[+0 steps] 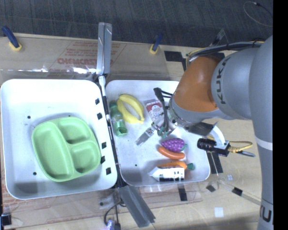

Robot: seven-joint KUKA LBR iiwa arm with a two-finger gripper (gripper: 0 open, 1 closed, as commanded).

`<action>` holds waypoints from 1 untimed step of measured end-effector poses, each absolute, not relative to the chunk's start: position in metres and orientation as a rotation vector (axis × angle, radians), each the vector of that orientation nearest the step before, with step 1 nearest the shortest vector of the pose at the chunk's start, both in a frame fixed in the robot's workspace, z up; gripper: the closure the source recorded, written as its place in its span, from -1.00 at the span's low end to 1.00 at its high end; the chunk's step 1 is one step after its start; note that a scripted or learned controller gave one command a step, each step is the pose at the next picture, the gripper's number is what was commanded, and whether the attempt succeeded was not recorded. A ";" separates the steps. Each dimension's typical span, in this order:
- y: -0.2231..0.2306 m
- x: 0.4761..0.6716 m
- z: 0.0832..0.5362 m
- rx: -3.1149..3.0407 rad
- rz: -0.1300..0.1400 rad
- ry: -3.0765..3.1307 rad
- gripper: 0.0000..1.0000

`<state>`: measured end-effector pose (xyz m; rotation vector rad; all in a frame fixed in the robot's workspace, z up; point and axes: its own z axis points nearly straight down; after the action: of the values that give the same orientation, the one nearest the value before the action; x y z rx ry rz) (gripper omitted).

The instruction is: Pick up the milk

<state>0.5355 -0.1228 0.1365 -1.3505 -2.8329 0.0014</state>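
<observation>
You can read "KUKA" in dark letters on the grey arm point(240, 80). Red print on the counter point(77, 56) behind the bins is too faint to read.

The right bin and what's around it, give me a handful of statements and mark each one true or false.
1. The banana lies in the right bin. True.
2. The green divided plate sits in the right bin. False: it sits in the left bin.
3. The milk carton lies near the right bin's front edge, beside the carrot. True.
4. The gripper is above the left bin. False: it is above the right bin, near the grapes.
5. The green bottle lies against the right bin's left wall. True.
</observation>
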 end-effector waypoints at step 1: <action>-0.204 0.516 0.218 -1.031 0.002 -2.971 -1.00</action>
<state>0.5165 -0.2045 0.2176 -1.0306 -2.9712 0.0018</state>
